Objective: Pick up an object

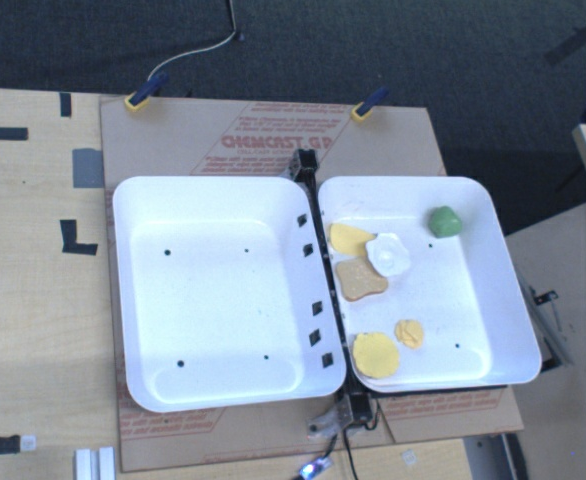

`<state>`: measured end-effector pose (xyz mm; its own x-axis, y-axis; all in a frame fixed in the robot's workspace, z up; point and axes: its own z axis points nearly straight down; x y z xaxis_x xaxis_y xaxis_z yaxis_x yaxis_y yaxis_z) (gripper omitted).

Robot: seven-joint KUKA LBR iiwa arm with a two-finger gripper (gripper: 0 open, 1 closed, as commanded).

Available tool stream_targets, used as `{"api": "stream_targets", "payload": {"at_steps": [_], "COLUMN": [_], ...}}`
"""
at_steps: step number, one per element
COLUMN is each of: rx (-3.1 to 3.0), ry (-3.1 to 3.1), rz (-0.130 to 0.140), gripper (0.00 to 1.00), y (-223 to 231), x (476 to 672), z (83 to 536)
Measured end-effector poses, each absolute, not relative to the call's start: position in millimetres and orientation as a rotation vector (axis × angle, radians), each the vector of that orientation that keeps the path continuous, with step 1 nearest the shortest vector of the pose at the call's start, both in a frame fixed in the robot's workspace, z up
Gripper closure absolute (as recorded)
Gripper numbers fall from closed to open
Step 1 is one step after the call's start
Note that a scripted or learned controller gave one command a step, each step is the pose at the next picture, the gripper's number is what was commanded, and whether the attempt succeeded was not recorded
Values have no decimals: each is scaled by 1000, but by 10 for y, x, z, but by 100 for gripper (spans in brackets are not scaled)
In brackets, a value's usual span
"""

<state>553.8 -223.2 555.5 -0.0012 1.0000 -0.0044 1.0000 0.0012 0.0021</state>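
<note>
**Six small items in rt-hand bin, all loose**

Two shallow white bins side by side at frame centre, on a brown cardboard sheet (273, 138) w/ red print along its upper part. Left bin (213, 298) at centre-left, w/ a few dark dots on its floor. Right bin (468, 298) at centre-right, w/ all the pickable pieces, mostly crowded toward its left wall.

- Green lump (445, 221) – upper right of that bin, well apart from the rest.
- Yellow wedge (349, 239) near the bin's upper left, touching a white piece (388, 256) just to its right.
- Tan toast-shaped piece (360, 280) directly below those two, touching or nearly touching both; can't tell which.
- Small orange-yellow lump (409, 333) lower down, near bin's middle.
- Round yellow disc (376, 354) at lower left of bin, just beside the small lump, close to the bottom wall.

Row of black clips (318, 308) down the seam between the bins. Two blue-and-yellow clamps on the sheet's top edge – one at upper left (145, 91), one at upper centre (371, 99). Thin cable (228, 18) from frame top down toward the left clamp. Pale wood bench (33, 318) at frame left w/ black tape marks; dark floor (423, 28) across the top.
</note>
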Motion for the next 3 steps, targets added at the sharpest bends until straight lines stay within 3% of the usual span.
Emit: {"api": "stream_targets", "payload": {"at_steps": [1,2,3], "rx": [2218,2215,2215], "ry": [2220,2220,2220], "rz": [-3,-3,-4], "gripper": [0,100,0], "y": [-2230,-2224,-2225], "x": [5539,5546,5545], "z": [5550,5656,5651]}}
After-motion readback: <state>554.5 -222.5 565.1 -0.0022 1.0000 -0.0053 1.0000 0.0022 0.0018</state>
